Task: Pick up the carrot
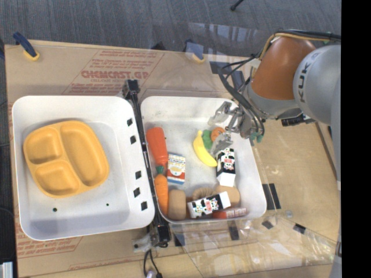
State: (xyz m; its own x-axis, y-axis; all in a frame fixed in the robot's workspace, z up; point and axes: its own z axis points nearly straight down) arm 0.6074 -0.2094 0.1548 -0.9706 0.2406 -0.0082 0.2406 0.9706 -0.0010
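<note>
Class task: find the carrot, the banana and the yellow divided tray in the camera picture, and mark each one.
carrot [162,193]: camera view, middle of its orange body.
banana [202,150]: camera view, middle of its curved yellow body.
yellow divided tray [65,157]: camera view, the ridge between its compartments.

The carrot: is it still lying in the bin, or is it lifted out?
Lying in the bin. The carrot rests flat on the right bin's floor near its left wall, away from the gripper.

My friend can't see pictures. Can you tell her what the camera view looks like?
A grey and orange robot arm reaches from the right, its gripper above a banana in the right bin, which is crowded with toy food. A carrot lies along that bin's left side. The left bin holds a yellow tray.
</note>
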